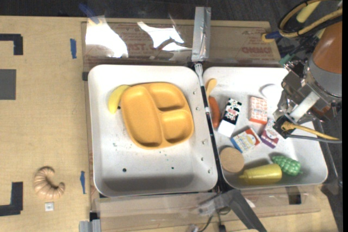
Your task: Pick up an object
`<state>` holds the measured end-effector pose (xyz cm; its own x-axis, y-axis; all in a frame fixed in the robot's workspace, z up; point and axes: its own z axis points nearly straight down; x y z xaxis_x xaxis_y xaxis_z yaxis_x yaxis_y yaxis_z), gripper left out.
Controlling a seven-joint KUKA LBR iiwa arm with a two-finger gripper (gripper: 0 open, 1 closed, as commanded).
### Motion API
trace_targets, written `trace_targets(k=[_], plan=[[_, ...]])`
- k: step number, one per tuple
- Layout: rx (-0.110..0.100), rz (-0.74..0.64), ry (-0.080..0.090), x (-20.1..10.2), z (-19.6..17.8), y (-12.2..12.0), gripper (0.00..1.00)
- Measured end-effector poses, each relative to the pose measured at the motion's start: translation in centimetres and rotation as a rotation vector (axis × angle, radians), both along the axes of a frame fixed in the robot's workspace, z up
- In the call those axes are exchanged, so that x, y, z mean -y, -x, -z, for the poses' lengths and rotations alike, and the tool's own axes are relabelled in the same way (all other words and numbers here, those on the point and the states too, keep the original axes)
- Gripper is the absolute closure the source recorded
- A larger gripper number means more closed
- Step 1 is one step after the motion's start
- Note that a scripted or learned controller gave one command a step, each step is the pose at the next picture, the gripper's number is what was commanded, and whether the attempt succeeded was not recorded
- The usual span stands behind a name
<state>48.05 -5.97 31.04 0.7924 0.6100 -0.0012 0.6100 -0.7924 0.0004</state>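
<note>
My gripper (285, 107) hangs over the right side of the right bin (321, 168), just right of a red-and-white box (258, 108) and above a small purple item (269, 137). Nothing can be seen held in it. Also in this bin are a black-and-white cow-print carton (232, 112), a blue-and-white box (245, 140), an orange sausage (215, 110), a round tan disc (232, 160), a yellow bottle (262, 173) and a green knobbly toy (287, 164).
The left bin (103, 155) holds a yellow divided plate (156, 114) with a banana (114, 98) at its left edge. A tan croissant-like toy (49, 182) lies on the bench at far left. A clear panel (141, 35) stands behind the bins.
</note>
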Motion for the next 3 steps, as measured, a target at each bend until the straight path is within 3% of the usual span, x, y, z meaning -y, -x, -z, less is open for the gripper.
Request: trace_targets(k=[1,2,3], plan=[[-0.001,0.323,0.0,7.1,-0.1,-4.5,1.0],[-0.003,-0.121,-0.003,7.8,-2.1,-2.1,1.0],[-0.002,-0.614,-0.003,5.4,-2.2,0.1,1.0]])
